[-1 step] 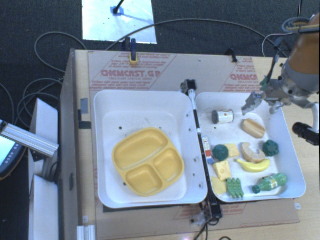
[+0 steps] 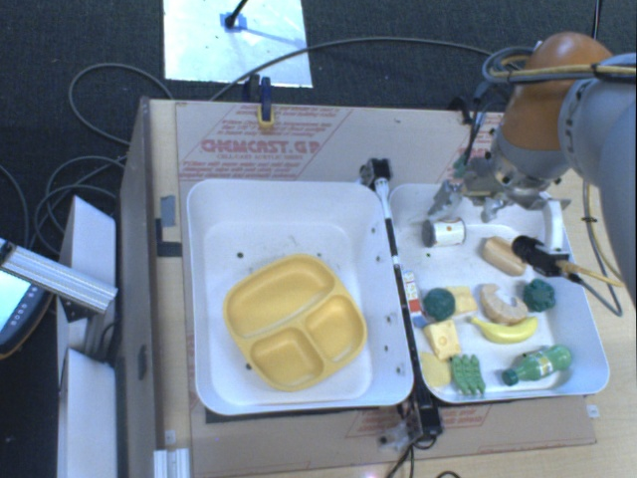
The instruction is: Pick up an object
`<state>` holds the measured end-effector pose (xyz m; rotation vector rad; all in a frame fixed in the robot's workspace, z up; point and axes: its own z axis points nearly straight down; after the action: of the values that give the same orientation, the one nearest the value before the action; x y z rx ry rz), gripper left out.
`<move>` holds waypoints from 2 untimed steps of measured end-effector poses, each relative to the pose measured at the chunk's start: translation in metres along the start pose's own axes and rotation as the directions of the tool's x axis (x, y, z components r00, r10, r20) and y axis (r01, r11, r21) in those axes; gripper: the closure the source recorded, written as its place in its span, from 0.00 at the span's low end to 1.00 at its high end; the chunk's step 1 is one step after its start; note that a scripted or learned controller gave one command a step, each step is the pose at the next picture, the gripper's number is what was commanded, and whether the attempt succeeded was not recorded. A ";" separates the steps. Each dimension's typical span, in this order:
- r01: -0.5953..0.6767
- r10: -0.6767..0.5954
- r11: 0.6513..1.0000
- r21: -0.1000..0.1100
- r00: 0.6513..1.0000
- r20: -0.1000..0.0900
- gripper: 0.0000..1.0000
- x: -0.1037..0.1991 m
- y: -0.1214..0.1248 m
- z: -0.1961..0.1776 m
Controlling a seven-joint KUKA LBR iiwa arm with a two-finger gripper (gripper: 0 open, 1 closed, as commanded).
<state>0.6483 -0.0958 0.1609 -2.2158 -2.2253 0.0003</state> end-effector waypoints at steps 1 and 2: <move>0.001 -0.001 1.000 -0.007 1.000 0.002 0.00 0.003 0.022 0.075; 0.004 -0.004 1.000 -0.011 1.000 0.003 1.00 0.003 0.023 0.063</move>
<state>0.6714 -0.0927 0.0979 -2.2183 -2.2361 -0.0089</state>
